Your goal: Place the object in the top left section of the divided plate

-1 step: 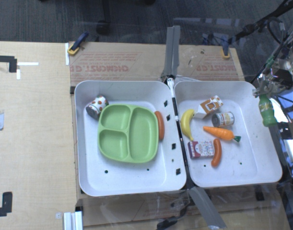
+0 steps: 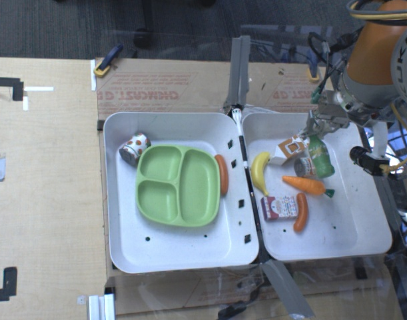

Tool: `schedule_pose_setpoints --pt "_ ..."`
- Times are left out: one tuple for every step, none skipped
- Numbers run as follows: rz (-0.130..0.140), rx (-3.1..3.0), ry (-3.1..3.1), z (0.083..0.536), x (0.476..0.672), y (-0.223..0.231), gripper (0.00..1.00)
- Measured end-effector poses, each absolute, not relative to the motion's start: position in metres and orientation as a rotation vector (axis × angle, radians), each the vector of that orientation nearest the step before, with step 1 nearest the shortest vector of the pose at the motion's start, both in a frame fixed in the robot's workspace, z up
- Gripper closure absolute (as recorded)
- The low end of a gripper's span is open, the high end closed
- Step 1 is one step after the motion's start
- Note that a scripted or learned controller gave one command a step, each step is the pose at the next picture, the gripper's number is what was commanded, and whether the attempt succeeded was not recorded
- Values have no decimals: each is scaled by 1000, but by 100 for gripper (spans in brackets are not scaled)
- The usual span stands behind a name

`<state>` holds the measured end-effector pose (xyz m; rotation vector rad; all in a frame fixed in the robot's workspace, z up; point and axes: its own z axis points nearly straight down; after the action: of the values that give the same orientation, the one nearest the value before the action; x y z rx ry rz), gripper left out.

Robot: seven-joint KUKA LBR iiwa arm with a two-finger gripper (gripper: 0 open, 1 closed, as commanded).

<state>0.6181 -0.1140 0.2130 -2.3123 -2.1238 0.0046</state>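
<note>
Two shallow white bins are seen side by side on the desk. In the left bin (image 2: 116,245) a green divided plate (image 2: 178,185) is laid near the middle, with all three sections bare. Its top left section (image 2: 158,165) has nothing in it, so the placing is judged not yet done. A small can (image 2: 133,148) is lying just beside the plate's upper left rim, and an orange sausage-like piece (image 2: 222,174) is set against the plate's right rim, close to the wall between the bins.

In the right bin (image 2: 370,239) the loose things are gathered toward the upper middle: a banana (image 2: 260,171) near the left wall, a carrot (image 2: 305,185), a small red carton (image 2: 279,208), a second sausage-like piece (image 2: 300,213) just beside the carton, a brown and white pack (image 2: 293,148) and a green pouch (image 2: 320,159).

The claw (image 2: 321,127) is held over the far edge of the right bin, just above the brown pack and the green pouch. Whether it is spread or closed cannot be told, since its tip is blurred against the clutter; nothing is seen clearly held by it. Which object is meant is not made plain by the task, though the pack or the pouch is possibly the one aimed at.

By this showing the work is at its start: an object is to be gripped, lifted, carried over the dividing wall to the left bin and let down into the top left section.
</note>
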Motion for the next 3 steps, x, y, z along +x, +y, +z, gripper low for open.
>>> schedule_pose_setpoints --pt "4 -2285 -2154 191 642 -26 100" --pt "4 -2078 -2355 191 638 30 100" --pt "1 -1915 -2493 206 659 100 100"
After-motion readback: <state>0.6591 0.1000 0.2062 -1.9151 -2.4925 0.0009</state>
